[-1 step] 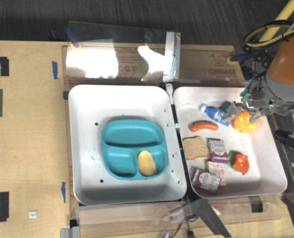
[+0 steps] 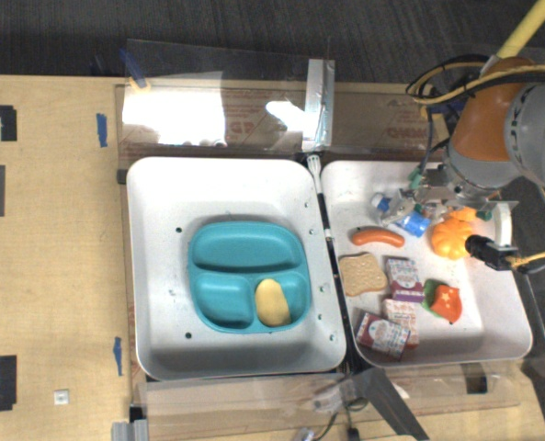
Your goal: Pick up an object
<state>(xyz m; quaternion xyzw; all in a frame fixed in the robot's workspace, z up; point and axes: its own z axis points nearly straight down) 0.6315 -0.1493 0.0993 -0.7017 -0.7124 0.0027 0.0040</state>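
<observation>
My gripper (image 2: 430, 194) hangs low over the back of the right bin (image 2: 511, 338), under the arm's orange band. Just below and left of it lies a small blue and white packet (image 2: 403, 212), and the gripper's body partly covers it. An orange fruit (image 2: 450, 236) rests right beside the gripper, toward the front. Further left lies an orange-red sausage (image 2: 378, 237). Toward the front lie a bread slice (image 2: 362, 274), a red pepper with a green stem (image 2: 445, 303), a purple and white carton (image 2: 402, 277) and a dark red packet (image 2: 383, 334).
The left bin (image 2: 153, 246) holds a teal divided plate (image 2: 244, 251) with a yellow potato-like piece (image 2: 272, 302) in its front right compartment. A clear panel (image 2: 217, 108) stands behind the bins. Cables (image 2: 447, 76) loop above the arm.
</observation>
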